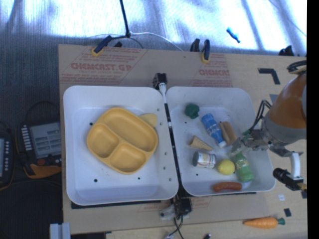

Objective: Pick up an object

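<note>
The right bin [259, 183] holds several toy items: a green broccoli piece [192, 110], a blue bottle [213, 130], a brown bun [229, 132], a tan wedge [200, 143], a small can [204, 159], a yellow lemon [226, 167], a green bottle [243, 168] and a red sausage [227, 186]. My gripper [245, 146] hangs low at the bin's right side, just above the green bottle and right of the bun. Nothing visible is lifted off the bin floor.
The left bin [79, 183] carries a yellow divided plate [123, 140] with a pale yellow piece [149, 119] at its upper right. An orange carrot [263, 223] lies on the bench in front of the right bin. The arm's orange band [291, 101] rises to the right.
</note>
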You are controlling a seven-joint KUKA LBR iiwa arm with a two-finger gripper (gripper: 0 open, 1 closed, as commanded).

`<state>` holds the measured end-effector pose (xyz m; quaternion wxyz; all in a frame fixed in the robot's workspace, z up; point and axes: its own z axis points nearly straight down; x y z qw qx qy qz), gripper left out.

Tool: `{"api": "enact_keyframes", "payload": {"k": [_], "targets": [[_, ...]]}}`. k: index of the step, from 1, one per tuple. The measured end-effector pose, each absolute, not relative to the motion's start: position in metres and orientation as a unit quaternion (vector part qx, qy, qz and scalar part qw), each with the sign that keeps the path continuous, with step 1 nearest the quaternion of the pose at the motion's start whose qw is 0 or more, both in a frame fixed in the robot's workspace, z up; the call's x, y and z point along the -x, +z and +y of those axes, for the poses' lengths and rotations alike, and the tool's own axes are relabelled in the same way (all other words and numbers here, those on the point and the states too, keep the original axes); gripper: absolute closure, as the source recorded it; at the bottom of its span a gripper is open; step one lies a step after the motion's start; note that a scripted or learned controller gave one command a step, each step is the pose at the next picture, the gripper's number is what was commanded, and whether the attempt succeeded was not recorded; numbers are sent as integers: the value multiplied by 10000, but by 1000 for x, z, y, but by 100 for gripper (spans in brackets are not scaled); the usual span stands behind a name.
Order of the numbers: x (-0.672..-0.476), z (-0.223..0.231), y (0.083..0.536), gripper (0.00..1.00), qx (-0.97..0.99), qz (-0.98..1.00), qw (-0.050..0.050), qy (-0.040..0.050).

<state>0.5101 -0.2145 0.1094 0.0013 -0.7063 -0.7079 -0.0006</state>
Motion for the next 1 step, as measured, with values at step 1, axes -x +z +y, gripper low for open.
{"api": "enact_keyframes", "payload": {"k": [1], "targets": [[-484,-172,183,100,7067,-7076,3,2]]}}
